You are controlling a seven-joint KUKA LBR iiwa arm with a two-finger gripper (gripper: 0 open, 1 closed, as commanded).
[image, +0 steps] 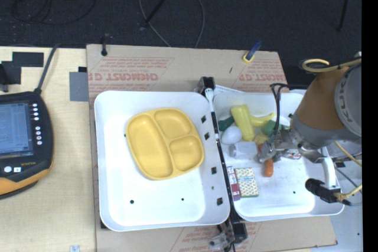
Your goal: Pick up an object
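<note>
The grey arm with the orange band [322, 106] reaches in from the right, bent low over the right white bin [283, 200], its two-finger gripper [267, 154] down among the clutter; whether its fingers are spread or pressed together cannot be told. Just below the gripper lies a small orange carrot-like piece [269, 169], touching or nearly touching it. Far-left of it sit a yellow plastic bottle-shaped object [243, 121], a green item [225, 123] and a white rounded object [231, 136]. A small patterned card box [246, 182] lies nearer. The left white bin [118, 198] holds a yellow three-compartment plate [165, 141].
</note>
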